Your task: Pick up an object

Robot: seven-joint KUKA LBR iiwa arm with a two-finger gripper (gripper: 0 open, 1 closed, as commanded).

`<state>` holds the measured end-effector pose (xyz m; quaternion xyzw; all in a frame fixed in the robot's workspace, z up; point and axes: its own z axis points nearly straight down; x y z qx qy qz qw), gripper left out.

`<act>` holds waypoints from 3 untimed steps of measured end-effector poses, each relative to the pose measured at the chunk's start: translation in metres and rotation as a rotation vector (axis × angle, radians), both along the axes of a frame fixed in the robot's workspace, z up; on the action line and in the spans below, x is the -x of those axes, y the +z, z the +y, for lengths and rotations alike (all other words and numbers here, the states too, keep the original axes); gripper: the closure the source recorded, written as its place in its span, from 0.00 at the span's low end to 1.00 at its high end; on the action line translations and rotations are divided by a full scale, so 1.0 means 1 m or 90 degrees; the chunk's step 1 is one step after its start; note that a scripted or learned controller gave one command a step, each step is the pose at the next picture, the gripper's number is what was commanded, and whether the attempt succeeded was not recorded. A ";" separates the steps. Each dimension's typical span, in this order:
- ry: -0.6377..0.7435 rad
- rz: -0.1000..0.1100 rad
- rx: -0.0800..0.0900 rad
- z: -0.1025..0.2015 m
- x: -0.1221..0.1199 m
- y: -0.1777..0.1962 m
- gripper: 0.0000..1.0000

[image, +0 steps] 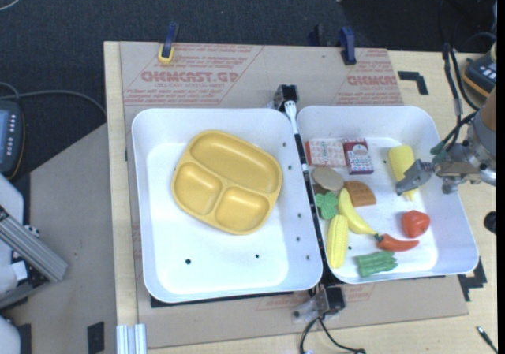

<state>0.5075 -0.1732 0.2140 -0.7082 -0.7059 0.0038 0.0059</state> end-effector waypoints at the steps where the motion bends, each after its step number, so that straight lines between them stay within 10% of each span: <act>1: 0.002 -0.009 0.002 0.000 -0.003 0.007 0.00; 3: 0.002 -0.005 0.000 0.000 -0.007 -0.107 0.00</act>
